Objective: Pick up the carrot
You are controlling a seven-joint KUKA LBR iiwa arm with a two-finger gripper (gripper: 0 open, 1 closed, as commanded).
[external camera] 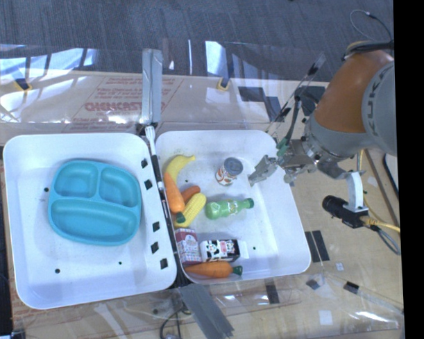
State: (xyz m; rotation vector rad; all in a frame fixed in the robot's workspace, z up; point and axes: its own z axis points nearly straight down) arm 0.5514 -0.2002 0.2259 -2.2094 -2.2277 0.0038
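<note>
Honestly, my claw [267,167] hangs over the right bin's [287,229] far edge; can't tell its state. The carrot [172,192] is wedged against the left wall between bananas [188,209], so I might grab those instead.

The worktop [355,292] is a light wooden surface under a clear, glossy plastic sheet; two shallow white rectangular plastic bins lie directly on it, side by side and touching along their inner edges; the left bin [28,276] sits toward the left side, the right bin [287,225] toward the middle; small dark tape strips [317,246] mark the worktop just right of the right bin.
</note>
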